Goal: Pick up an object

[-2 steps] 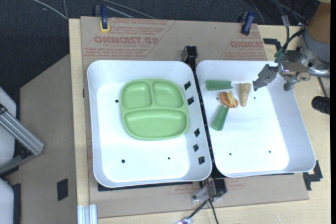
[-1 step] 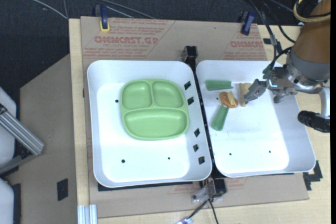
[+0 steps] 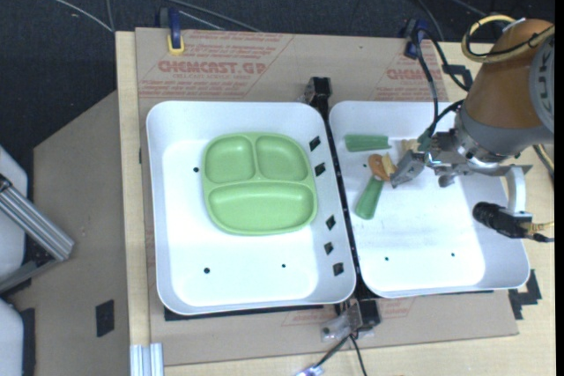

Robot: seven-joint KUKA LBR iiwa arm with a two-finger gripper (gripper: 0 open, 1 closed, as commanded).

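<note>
Desk (image 3: pixel 220 57) of pale board, printed with red lettering, carries two shallow white bins side by side and is clamped at its far edge by a blue and yellow clamp (image 3: pixel 175 29). The left bin (image 3: pixel 176 277) holds a green divided plate (image 3: pixel 259 183), which has two small compartments at the far side and one long compartment at the near side; it lies flat near the bin's middle. The right bin (image 3: pixel 423 264) receives the grey arm (image 3: pixel 507 92), with its orange band, reaching in from the right edge. The jaws (image 3: pixel 407 170) hang low over the far left part of this bin, close above a small cluster of objects; whether they are open or closed I cannot tell, and nothing is plainly seen between them. A green cylindrical piece (image 3: pixel 368 197) lies tilted just left of the jaws, near the bin's left wall. A flat green block (image 3: pixel 366 142) lies beyond it, towards the far wall. A small orange-brown object (image 3: pixel 381 165) sits between the two, just beside the jaws.
</note>
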